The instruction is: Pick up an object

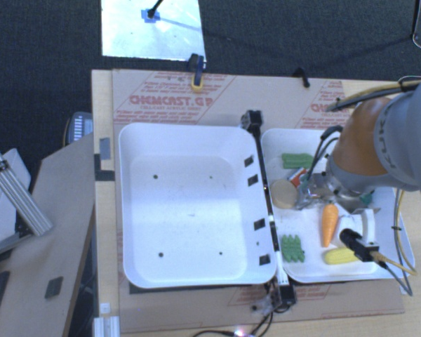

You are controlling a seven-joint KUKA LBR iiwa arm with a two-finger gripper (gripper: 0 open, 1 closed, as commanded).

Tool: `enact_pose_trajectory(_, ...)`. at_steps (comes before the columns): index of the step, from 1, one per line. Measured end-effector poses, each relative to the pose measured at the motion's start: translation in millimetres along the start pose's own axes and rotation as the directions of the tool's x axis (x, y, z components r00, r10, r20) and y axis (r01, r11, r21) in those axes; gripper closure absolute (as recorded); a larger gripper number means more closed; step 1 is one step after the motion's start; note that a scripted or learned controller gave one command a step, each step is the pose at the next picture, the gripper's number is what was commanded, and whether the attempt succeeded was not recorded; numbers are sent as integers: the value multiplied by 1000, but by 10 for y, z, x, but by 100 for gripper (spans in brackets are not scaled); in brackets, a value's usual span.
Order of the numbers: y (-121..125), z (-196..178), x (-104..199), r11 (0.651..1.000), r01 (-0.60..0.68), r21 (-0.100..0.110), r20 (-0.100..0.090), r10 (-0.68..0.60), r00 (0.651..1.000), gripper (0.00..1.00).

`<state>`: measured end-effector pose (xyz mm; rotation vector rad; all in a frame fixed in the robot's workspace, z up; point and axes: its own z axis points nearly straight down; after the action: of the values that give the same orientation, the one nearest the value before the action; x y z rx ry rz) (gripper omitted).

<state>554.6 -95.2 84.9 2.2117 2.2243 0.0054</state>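
Note:
The right bin (386, 272) holds several small items. A tan round piece (283, 194) lies near its left wall, and my gripper (306, 192) is low in the bin just to the right of it. An orange carrot (328, 224) lies just below and right of the gripper. A flat green piece (295, 161) sits toward the back of the bin. A ridged green piece (292, 248) and a yellow corn-like piece (339, 257) lie near the front. The wrist hides what is directly under the gripper.
The left bin (189, 272) stands beside the right one, with a black-clipped divider (263, 188) between them. Yellow cables (400, 258) trail along the right bin's right edge. The arm (386, 139) covers that bin's back right part.

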Motion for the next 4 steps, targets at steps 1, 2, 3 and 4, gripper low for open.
enact_pose_trajectory(1,-282,-1466,-433,1000,-8,-10,5,8,1000,100)
enact_pose_trajectory(2,-697,-707,-83,1000,-4,12,-4,4,1000,100)
enact_pose_trajectory(3,-675,-741,-104,1000,-5,5,-1,5,1000,0)
enact_pose_trajectory(4,-150,36,-643,1000,-6,2,2,6,1000,0)
